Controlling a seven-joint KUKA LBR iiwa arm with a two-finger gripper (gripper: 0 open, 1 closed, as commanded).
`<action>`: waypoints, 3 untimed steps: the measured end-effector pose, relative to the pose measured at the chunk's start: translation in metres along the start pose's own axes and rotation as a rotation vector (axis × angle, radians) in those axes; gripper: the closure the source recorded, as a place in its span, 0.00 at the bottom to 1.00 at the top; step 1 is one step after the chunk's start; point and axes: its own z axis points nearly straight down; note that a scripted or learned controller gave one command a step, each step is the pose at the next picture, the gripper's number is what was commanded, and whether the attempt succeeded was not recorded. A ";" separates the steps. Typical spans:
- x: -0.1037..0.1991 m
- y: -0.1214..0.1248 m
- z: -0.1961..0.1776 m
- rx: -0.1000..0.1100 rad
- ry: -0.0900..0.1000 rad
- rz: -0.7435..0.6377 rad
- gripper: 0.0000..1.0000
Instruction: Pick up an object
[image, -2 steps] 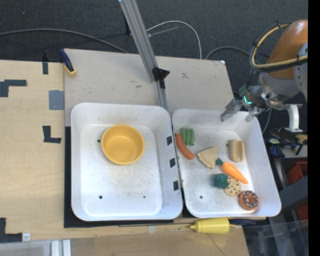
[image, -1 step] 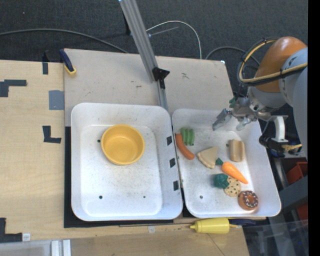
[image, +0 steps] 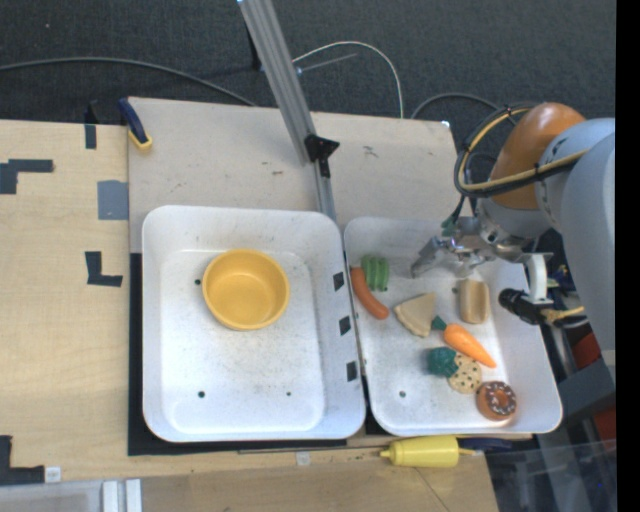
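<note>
Gripper (image: 452, 250): hovers over the far part of the right bin (image: 535, 420), nothing between its fingers; whether they are spread or pressed together I cannot tell.
Nearest target: bread roll (image: 472, 300), just toward the near side of the gripper, long axis running far-to-near.
Alternatives: wedge of bread (image: 417, 315) beside the roll, carrot (image: 469, 344) nearer the front, lying on a slant.
Coming move: likely a short reach toward the near rim, then descent.
Left bin (image: 165, 400): holds a yellow bowl (image: 245, 289), well apart.
</note>
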 end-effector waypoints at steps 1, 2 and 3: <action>0.000 0.002 -0.014 -0.005 -0.002 -0.002 1.00; 0.001 0.002 -0.057 -0.010 0.000 0.001 1.00; 0.009 -0.001 -0.117 -0.012 -0.001 0.000 1.00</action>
